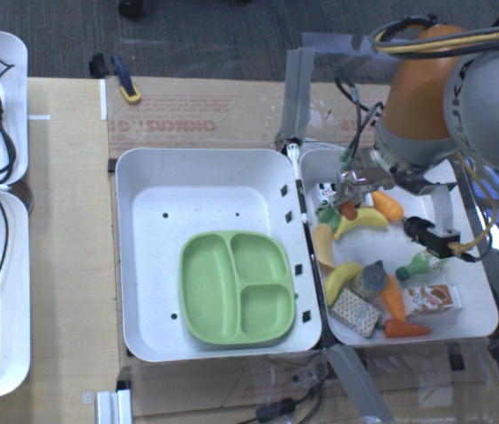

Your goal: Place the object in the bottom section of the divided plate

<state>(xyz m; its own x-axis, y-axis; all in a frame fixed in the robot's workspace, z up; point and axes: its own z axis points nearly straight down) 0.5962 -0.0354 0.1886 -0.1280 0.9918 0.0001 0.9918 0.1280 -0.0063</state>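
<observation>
the grey arm with its orange band [426, 69] reaches in from 3 o'clock, its gripper [348, 193] low over the toy food at the 11 o'clock corner of the right bin [483, 312], just above a yellow banana [362, 223]; whether it grips cannot be told. the green divided plate [236, 287] lies toward 6 o'clock in the left bin [143, 237], bare floor around it
</observation>
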